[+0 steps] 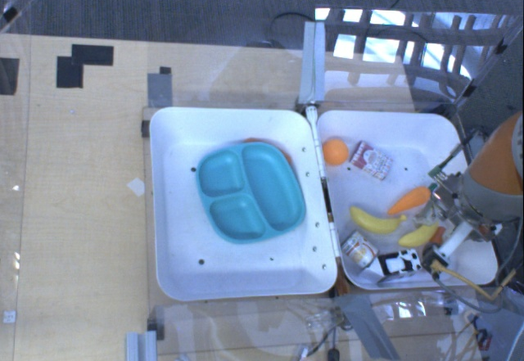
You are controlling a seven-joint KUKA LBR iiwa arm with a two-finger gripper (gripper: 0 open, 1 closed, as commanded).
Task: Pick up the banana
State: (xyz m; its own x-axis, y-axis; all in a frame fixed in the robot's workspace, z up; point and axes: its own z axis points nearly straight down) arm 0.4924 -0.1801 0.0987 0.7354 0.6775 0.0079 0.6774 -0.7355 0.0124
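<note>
Right-hand bin (458,134): banana (377,221) is laid lengthwise, pointing at the gripper (446,246) just beside it; grip state can't be told

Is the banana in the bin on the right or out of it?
In. The banana lies flat on the floor of the right bin, below the orange and beside the carrot. The hand is close by, to its right.

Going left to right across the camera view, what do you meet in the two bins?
Blue plate → orange → can → carton → carrot → end effector.
</note>
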